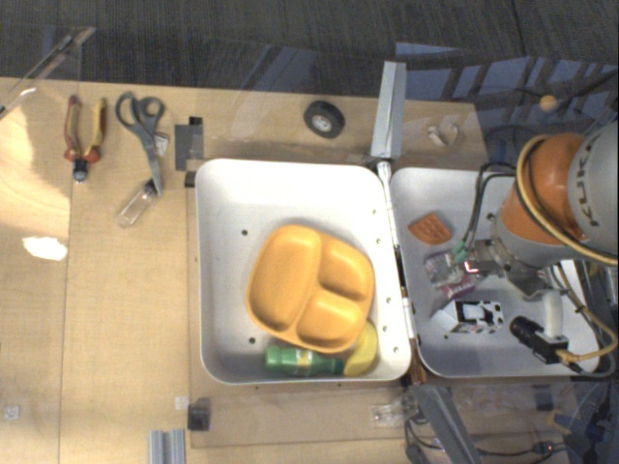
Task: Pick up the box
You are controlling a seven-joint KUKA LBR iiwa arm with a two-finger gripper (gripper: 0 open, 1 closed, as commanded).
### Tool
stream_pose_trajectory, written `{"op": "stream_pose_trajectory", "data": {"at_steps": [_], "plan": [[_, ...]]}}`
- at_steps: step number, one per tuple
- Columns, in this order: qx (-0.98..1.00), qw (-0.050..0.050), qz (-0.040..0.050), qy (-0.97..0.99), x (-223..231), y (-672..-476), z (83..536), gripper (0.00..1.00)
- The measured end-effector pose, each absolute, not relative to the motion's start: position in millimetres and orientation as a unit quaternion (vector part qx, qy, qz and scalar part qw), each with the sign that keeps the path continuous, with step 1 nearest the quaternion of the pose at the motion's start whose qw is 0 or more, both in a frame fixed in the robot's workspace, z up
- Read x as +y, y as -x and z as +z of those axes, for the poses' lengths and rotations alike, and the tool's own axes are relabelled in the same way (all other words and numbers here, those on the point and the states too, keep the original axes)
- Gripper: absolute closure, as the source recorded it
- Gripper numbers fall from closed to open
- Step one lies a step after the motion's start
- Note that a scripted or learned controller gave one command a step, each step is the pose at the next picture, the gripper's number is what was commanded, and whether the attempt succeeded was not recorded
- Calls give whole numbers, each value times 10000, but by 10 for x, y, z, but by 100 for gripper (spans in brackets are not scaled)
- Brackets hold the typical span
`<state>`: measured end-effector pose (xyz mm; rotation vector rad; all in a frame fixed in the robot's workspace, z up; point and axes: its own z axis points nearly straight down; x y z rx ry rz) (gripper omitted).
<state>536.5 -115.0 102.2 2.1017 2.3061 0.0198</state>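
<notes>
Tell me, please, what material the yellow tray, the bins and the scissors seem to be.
Tray: probably molded plastic, smooth and matte, with rounded compartments and soft highlights.
Bins: likely white plastic or coated metal; thin rims, even sheen, leaves it open.
Scissors: grey metal blades, dark handles that look plastic.

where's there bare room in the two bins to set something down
Left white bin: bare floor along its far and left sides, around the yellow divided plate; the near edge is crowded by the green bottle. Right white bin: crowded by the grey arm; small bare patch near the orange flat piece.
</notes>
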Motion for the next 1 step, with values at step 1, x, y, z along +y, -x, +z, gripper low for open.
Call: {"op": "stream_pose_trajectory", "data": {"at_steps": [1], "plan": [[7509, 29, 27, -6604, -227, -5283, 2345, 100]]}}
